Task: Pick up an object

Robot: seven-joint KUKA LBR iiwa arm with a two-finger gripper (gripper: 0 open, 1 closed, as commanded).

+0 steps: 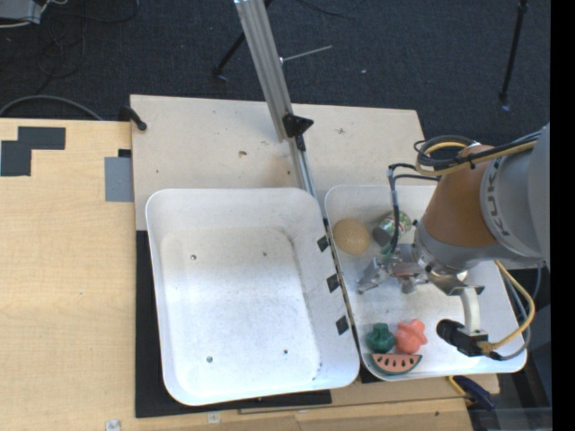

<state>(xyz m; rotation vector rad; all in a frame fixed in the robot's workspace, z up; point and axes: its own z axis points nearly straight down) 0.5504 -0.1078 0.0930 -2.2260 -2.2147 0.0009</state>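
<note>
Arm [481, 209] reaching into the right bin [355, 197].
Gripper [375, 275] is hovering below a tan ball [351, 236]; jaw state hard to tell. Green toy [380, 338], red toy [411, 335] and watermelon slice [396, 363] are lying near the front rim.

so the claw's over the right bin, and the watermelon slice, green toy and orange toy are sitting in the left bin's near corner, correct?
Not quite. The camera view shows the watermelon slice, green toy and orange toy in the right bin, at its near edge, not the left bin. The claw is over the right bin, as you said.
</note>
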